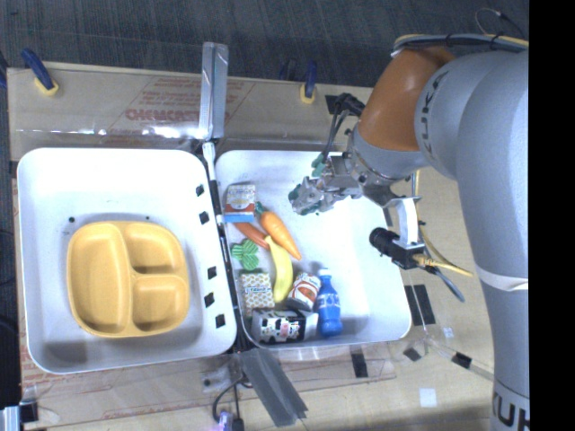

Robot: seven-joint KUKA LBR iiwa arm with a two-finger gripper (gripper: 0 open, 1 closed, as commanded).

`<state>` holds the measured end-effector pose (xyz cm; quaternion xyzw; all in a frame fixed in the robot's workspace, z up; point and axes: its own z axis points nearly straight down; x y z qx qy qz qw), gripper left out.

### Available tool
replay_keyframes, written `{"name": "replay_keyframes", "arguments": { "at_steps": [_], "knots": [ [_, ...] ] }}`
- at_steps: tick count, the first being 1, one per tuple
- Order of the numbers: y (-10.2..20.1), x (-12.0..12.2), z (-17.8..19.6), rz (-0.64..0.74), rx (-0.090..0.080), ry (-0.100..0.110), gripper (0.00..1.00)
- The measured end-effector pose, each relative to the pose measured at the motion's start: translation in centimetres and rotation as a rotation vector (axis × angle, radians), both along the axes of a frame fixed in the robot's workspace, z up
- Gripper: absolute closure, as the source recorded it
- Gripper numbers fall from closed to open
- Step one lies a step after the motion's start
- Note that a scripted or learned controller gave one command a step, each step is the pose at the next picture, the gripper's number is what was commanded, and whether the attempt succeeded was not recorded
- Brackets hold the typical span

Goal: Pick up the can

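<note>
red-white can (pixel 305 290), tilted, beside blue bottle (pixel 329 306)

Two bins side by side on the bench. In the left bin (pixel 36 241), a divided plate (pixel 128 277), near the middle. In the right bin (pixel 359 241), items crowded along the left wall: small carton (pixel 240 196) farthest back, carrot (pixel 279 232) just in front, banana (pixel 281 272) nearer still, can (pixel 305 291) touching its right side, bottle (pixel 328 305) right of that, another can (pixel 280 328) lying at the front wall. Gripper (pixel 305 196) over the back of the right bin, right of the carton.
</note>
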<state>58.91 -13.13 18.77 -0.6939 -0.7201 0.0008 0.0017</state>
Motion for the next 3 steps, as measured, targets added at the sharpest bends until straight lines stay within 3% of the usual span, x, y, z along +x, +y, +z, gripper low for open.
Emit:
{"name": "replay_keyframes", "arguments": {
  "at_steps": [1, 2, 3],
  "knots": [
    [0.6, -3.8, -9.0, -0.312, -0.001, 0.002, 1.00],
    [2.2, -4.1, -9.3, 0.061, -0.002, -0.007, 1.00],
    [-2.9, 6.9, -2.4, 0.308, -0.001, -0.006, 1.00]
  ]
}}
